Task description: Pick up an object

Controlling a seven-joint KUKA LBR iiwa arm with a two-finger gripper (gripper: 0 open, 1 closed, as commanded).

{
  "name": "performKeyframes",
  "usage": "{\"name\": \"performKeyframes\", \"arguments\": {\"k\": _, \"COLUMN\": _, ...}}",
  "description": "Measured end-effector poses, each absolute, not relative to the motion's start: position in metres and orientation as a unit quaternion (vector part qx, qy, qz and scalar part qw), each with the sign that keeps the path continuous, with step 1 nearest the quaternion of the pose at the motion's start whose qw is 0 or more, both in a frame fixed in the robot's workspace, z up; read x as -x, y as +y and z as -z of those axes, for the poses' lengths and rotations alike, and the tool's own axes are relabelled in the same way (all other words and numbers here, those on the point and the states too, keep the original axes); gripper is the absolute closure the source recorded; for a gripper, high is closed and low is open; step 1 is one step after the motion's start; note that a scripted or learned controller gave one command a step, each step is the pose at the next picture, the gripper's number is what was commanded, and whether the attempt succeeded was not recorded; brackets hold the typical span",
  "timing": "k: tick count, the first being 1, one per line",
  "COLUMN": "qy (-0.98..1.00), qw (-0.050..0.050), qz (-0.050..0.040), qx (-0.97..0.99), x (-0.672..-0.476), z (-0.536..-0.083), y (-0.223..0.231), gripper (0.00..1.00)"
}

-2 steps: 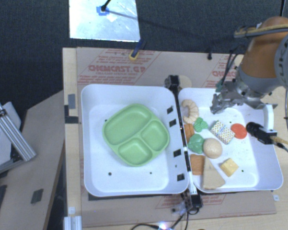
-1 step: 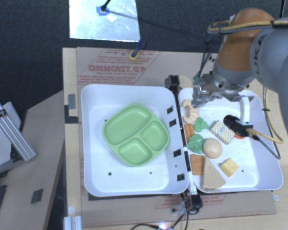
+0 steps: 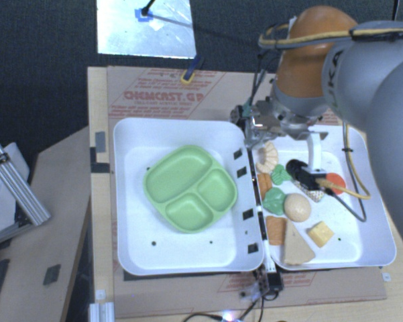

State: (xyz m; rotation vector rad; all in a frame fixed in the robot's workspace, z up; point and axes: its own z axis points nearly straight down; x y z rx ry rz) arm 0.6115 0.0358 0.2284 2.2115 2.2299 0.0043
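From the camera view, the grey arm [image 3: 379,79], with its orange band [image 3: 315,45], is reaching in from the right and hanging over the far left corner of the right bin [image 3: 365,243]. The jaws are sitting below the wrist at that corner, close to the wall the two bins share. The wrist is covering them from this angle, so I cannot tell whether they are released or clenched.

The loose objects are crowding the left half of the right bin. A pale ridged curved piece [image 3: 268,154] is lying nearest the far left corner, just under the wrist. A small green bumpy piece [image 3: 279,175] is sitting just nearer than it, and a darker green leafy piece [image 3: 273,200] is lying nearer again, touching a beige egg-shaped ball [image 3: 297,207] on its right. An orange-brown flat piece [image 3: 276,229] is lying near the bin's left edge, and a tan wedge [image 3: 297,249] is resting against the near edge beside it. A yellow cube [image 3: 320,233] is sitting just right of the wedge, towards the bin's middle. A red-orange piece [image 3: 335,179] is lying near the bin's centre.

A green divided plate [image 3: 190,188] is lying in the middle of the left bin [image 3: 131,237]. Both bins are resting on printed cardboard [image 3: 161,94] on the table [image 3: 60,173].
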Motion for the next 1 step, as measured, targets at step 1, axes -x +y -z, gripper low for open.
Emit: {"name": "performKeyframes", "arguments": {"k": 1, "qy": 0.709, "qw": 0.001, "qz": -0.0016, "qx": -0.705, "x": -0.6207, "z": -0.2345, "y": 0.0453, "gripper": 1.0}}
